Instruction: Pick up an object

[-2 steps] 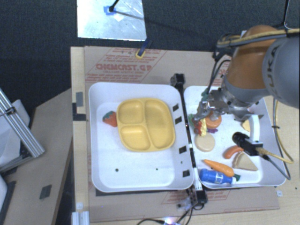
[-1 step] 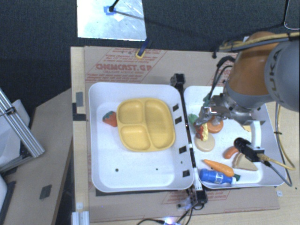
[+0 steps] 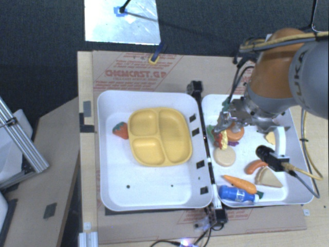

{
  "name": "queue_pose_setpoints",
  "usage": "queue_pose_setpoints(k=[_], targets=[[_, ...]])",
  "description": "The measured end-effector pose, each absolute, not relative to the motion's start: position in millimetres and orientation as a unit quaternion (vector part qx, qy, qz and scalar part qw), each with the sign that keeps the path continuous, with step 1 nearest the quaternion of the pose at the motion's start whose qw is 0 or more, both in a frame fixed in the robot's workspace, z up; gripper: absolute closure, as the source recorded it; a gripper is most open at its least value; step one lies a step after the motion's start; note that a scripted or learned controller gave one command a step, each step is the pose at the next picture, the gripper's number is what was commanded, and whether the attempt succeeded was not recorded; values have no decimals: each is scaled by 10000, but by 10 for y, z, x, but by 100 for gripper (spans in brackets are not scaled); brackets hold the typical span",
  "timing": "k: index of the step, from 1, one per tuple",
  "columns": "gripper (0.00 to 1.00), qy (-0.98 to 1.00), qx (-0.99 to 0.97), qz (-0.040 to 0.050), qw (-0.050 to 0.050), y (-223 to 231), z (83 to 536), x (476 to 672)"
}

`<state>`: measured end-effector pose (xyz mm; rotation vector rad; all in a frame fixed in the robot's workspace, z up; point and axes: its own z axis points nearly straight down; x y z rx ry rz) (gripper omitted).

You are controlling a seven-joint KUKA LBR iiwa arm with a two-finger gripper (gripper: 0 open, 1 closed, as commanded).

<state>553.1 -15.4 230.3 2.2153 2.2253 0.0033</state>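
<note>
Pincer [image 3: 222,126], grip state unclear, hangs over small toy food [image 3: 224,139] that looks light, hard and slippery; best pinched mid-body.

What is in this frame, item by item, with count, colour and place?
bins: 2, white, side by side on the bench
divided plate: 1, yellow, left bin
strawberry: 1, red and green, left bin, beside the plate
carrot: 1, orange, right bin, front
bottle: 1, blue and white, right bin, front edge
round disc: 1, cream, right bin
sausage: 1, reddish, right bin
wedge: 1, tan, right bin
arm: 1, grey and orange, over right bin
gripper: 1, low over small toys
</note>
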Motion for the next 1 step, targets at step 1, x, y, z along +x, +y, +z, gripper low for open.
queue_pose_setpoints(k=[1], targets=[[100,7071,7071,0,4,-327,2203,5537]])
